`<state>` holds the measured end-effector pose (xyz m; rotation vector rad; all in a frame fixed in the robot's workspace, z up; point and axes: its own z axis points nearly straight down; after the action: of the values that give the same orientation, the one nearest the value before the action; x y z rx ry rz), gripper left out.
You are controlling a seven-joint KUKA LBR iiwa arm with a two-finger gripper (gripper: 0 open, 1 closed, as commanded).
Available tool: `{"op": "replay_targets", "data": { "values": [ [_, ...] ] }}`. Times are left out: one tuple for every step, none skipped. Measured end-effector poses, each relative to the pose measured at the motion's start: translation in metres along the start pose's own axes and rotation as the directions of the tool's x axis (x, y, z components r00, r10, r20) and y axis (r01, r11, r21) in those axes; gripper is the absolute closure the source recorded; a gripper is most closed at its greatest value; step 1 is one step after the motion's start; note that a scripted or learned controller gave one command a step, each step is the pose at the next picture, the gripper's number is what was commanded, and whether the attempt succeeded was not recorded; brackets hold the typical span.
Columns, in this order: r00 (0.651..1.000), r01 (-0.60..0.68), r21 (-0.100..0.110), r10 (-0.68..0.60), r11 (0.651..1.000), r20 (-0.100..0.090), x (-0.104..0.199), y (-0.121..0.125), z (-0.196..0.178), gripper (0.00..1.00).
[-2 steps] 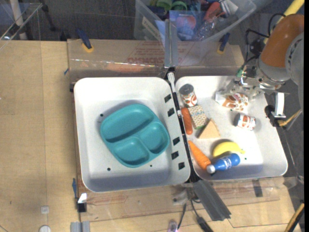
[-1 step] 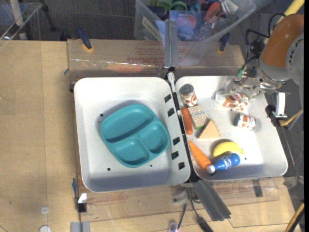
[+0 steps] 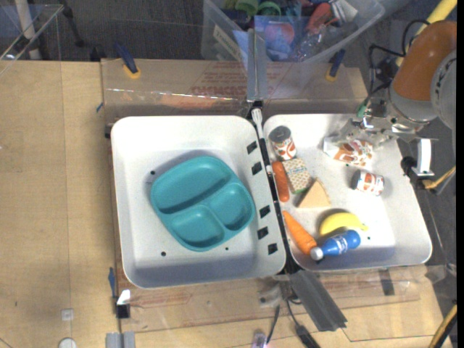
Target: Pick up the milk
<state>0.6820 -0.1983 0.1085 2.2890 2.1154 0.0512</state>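
The milk point(image 3: 349, 151), a crumpled white-and-orange carton, lies near the right bin's point(image 3: 417, 230) far edge, right under the gripper point(image 3: 371, 125), whose fingers I cannot tell as wide or narrow. A can point(image 3: 369, 183) lies just beside it. Its crushed, uneven shape could slip a pinch, or the fingers might nudge the can instead.

One arm is seen reaching in from the upper right of the frame.

The arm point(image 3: 428, 67) is shown as a grey body with a broad orange band above the wrist, cut off by the right edge of the frame. It is angled down and toward the left, so that the wrist is carried at the upper right, level with the top third of the picture. The end effector point(image 3: 371, 122) is seen below and to the left of the orange band, as a small metallic cluster pointed downward. Its finger state cannot be made out.
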Motion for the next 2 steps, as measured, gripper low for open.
{"op": "replay_targets", "data": {
  "values": [
    [1.0, 0.027, -0.002, -0.027, 1.0, 0.003, 0.0001, 0.0002, -0.0005, 0.0],
    [0.999, 0.043, -0.006, -0.042, 0.999, 0.011, 0.0026, -0.0014, -0.0014, 0.0]
  ]
}}
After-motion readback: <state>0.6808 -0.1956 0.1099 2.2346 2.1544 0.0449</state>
